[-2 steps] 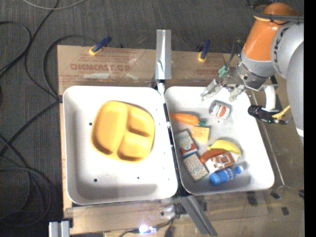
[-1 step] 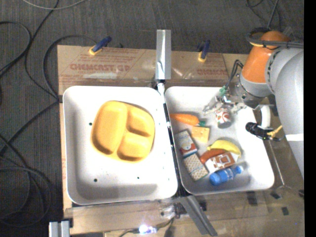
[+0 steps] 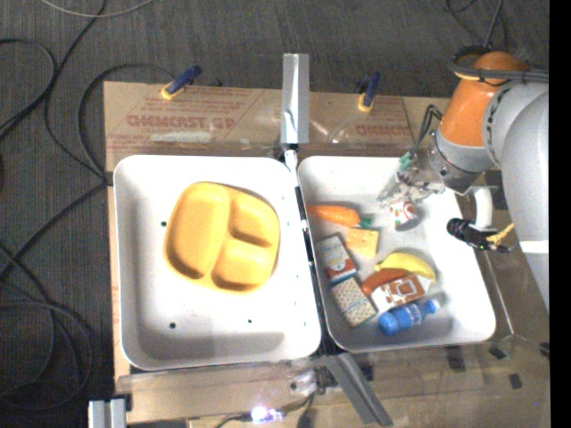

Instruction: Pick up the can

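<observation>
Can [image 3: 404, 210]: small, rounded, under my gripper [image 3: 412, 191]; finger state I can't tell.
Surface: smooth white right bin [image 3: 464, 279], cardboard [image 3: 214, 123] beneath.

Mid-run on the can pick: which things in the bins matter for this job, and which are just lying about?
For the job:
- can, small, in the right bin
- hand, right above the can

Lying about:
- yellow divided tray in the left bin
- carrot
- cheese wedge
- banana
- blue bottle
- small cartons

Bench [image 3: 134, 119] bearing two white bins [image 3: 143, 328]
</observation>
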### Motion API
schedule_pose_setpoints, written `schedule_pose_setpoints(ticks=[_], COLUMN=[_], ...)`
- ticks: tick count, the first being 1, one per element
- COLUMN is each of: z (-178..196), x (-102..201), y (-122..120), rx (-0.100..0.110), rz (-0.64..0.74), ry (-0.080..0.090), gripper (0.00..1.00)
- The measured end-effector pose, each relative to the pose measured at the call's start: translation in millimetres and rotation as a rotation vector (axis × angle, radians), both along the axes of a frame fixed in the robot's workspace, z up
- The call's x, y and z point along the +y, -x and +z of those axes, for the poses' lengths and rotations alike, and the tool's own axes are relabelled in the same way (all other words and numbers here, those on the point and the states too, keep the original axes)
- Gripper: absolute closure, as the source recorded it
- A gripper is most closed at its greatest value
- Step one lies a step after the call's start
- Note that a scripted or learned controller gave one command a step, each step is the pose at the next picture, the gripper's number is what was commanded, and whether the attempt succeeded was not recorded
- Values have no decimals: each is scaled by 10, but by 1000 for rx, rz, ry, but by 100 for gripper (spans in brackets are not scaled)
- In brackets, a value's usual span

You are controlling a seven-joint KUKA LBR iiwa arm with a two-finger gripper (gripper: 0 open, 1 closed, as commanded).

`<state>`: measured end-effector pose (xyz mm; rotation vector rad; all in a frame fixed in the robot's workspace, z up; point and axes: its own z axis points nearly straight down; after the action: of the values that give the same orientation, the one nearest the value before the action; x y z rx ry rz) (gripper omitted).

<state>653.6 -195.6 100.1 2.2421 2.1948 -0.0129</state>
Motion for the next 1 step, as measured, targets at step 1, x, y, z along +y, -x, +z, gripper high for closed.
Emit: schedule_pose_setpoints(ticks=[1], z=[1464], x=[498], y=[39], rx=[-2], rz=[-155], ry=[-6], gripper=[100])
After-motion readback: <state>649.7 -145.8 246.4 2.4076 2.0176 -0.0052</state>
